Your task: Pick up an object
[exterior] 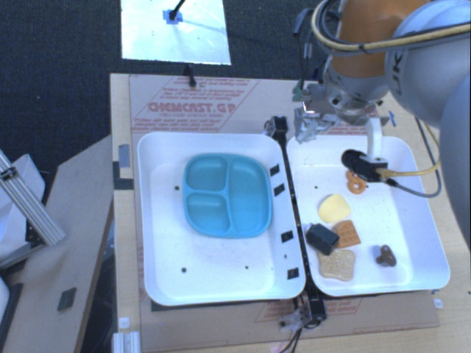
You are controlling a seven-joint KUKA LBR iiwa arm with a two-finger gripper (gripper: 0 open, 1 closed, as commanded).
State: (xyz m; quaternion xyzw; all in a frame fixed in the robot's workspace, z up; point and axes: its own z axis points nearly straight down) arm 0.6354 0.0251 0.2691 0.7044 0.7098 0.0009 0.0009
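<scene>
My gripper [312,129] hangs over the far left corner of the right bin [419,219], under the grey arm with its orange band. Nothing is visible in it. Several small things lie in that bin, all nearer the camera than the gripper. An orange ring-shaped piece [358,185] is closest, to the gripper's right. Lower down are a yellow slice [334,208], an orange cracker [347,233], a small black block [321,238], a pale piece of toast [338,265] and a brown lump [385,255].
The left bin [158,271] holds a blue divided plate [224,195] at its middle. A black-clipped ridge [287,197] separates the two bins. A shiny square sheet [173,20] lies beyond the bench at the back left.
</scene>
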